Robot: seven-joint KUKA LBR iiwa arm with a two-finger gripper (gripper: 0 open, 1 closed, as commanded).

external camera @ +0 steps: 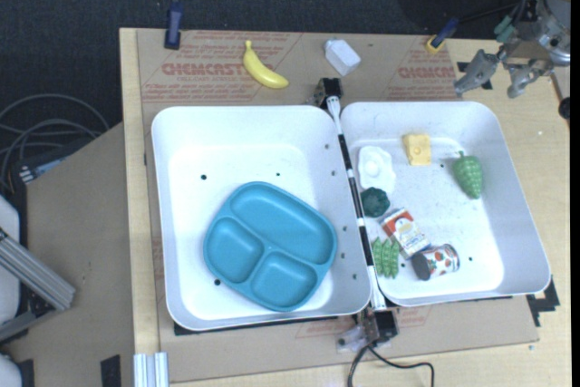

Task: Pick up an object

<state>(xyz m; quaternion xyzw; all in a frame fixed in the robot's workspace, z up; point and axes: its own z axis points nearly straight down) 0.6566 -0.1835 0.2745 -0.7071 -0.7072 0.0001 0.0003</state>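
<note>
We see a yellow banana (264,68) and a small white block (343,56) lying on the worktop (145,86), with grey cables (45,140) beyond its edge.

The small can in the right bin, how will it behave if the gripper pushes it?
The small can lies on its side, so it would probably roll. It looks light, likely a toy. It touches a green toy, which may shift too.

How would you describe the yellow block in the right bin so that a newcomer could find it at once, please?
Start at the right bin, the one holding the small items. Look to its far side, near the middle of the back wall: the yellow block lies there, apart from the rest, with the white fried egg toy to its left and a green toy to its right. It is the bin's one yellow, squarish piece.
</note>
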